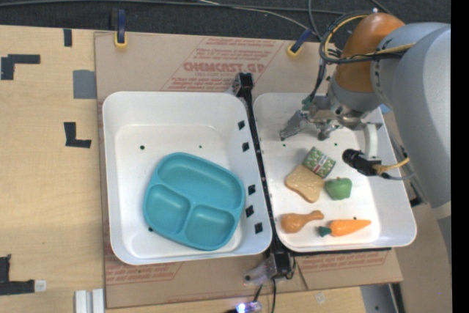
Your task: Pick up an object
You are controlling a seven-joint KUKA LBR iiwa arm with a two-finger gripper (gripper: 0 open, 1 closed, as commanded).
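Left bin (pixel 117 157): sectioned tray (pixel 193 200), toward front edge. Right bin (pixel 399 227): can (pixel 319 162) at centre; bread slice (pixel 305 183) touching it; pepper (pixel 338 188) beside; drumstick (pixel 300 221), carrot (pixel 346 227) along front edge.

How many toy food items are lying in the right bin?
5. Green packet in the middle, bread slice below it, green pepper to its right, drumstick and carrot along the near edge. The arm may hide more.
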